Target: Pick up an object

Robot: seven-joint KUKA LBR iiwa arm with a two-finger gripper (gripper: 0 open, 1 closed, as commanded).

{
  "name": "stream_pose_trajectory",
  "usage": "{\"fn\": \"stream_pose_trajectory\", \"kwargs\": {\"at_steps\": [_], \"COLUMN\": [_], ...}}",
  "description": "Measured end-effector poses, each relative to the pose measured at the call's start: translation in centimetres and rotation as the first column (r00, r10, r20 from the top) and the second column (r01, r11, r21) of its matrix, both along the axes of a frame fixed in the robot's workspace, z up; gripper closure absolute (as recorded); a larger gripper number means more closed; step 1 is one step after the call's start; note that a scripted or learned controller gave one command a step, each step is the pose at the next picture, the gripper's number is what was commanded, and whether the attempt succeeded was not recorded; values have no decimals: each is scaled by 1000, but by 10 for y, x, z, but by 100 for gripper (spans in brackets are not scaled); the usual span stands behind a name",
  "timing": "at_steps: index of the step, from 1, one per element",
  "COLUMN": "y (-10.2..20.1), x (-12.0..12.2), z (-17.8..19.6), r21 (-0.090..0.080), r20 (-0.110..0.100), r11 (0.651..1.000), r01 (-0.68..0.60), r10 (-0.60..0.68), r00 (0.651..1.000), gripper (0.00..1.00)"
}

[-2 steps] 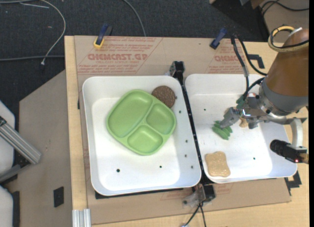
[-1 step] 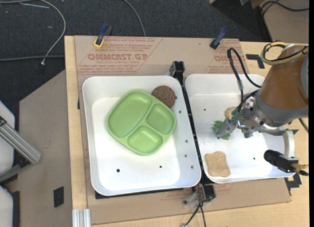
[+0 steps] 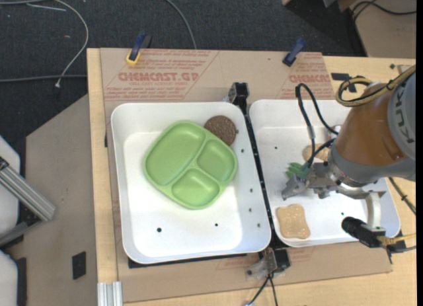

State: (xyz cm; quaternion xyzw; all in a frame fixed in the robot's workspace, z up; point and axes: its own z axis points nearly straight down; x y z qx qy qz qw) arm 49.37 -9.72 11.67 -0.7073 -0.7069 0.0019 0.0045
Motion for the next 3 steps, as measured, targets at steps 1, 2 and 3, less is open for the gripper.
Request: {"fn": "stream_pose_trajectory", "kwargs": {"at_steps": [1,2,3], "y": [1,1,0], "x": [-1,1,8], "z": [-33,-21,24], "r21": [-1,-1,-5], "r20": [4,10,14], "r11": [1000,1000,1000], "r01": [1,0,-1], "r10": [-1,0,1], "r00": [1000,1000,1000], "gripper": [0,100,100]}}
